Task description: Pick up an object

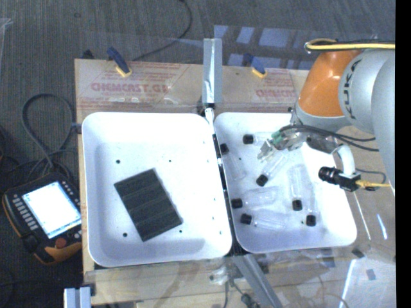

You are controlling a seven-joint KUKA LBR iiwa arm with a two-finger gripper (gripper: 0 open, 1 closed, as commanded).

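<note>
While the gripper [277,140] hovers over the right bin's [334,236] far side, I cannot tell its fingers' state. About five clear bottles [298,183] with black caps lie there; one dark ridged pad [147,203] lies in the left bin [96,172].

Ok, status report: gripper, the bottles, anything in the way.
Gripper low over right bin, grip unconfirmed. Clear bottles lying loose, black caps. Dark ridged block in left bin, no obstruction.

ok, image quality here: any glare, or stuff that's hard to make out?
Camera view: lighting even, shadows soft. The clear vials nearly vanish against the white right bin; mostly their black caps stand out. The dark ribbed block in the left bin reads sharply. The pendant screen is blown out white. The gripper is small and indistinct.
</note>
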